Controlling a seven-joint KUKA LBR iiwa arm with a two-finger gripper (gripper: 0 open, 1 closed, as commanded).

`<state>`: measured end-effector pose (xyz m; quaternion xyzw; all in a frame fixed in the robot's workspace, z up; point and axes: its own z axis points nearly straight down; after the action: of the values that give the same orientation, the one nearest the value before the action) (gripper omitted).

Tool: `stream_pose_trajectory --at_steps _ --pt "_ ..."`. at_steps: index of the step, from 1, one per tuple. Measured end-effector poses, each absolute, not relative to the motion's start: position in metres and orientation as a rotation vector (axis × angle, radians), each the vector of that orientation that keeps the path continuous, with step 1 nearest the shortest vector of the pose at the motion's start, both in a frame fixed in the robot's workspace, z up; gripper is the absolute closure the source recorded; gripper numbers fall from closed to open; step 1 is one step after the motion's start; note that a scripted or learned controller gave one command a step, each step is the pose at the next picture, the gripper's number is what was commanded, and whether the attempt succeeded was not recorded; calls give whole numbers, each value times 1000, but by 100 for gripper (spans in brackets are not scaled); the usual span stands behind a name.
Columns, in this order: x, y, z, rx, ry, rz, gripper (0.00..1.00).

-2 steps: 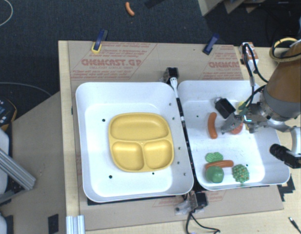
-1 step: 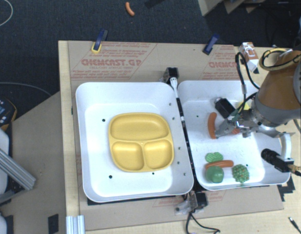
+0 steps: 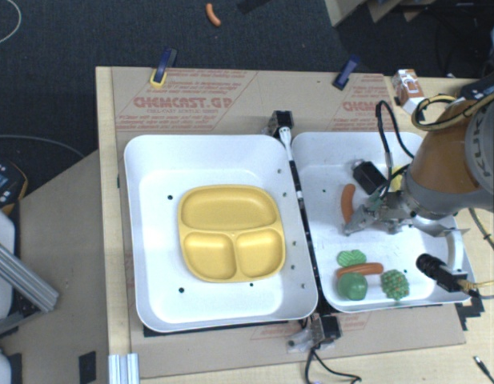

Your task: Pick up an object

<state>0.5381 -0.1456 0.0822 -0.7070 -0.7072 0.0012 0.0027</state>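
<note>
The right bin [image 3: 327, 154] holds toy food. An orange-red sausage [image 3: 347, 202] lies upright near the bin's middle left. Lower down sit a leafy green piece [image 3: 351, 258], a small red-orange piece [image 3: 362, 269], a round green piece [image 3: 352, 286] and a green broccoli-like piece [image 3: 395, 285]. My gripper [image 3: 361, 222] is low in the right bin, its grey fingers just right of and below the sausage. Nothing shows clearly between the fingers.
The left bin [image 3: 150, 214] carries a yellow three-compartment plate [image 3: 230, 232]. The orange-banded arm [image 3: 447, 162] reaches in over the right bin's right side, with black cables above it. Clamps sit at the bench's back edge.
</note>
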Motion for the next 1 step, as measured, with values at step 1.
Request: stream_pose_trajectory --at_steps 1 --pt "539 -146 95 -2223 -2220 0 100"
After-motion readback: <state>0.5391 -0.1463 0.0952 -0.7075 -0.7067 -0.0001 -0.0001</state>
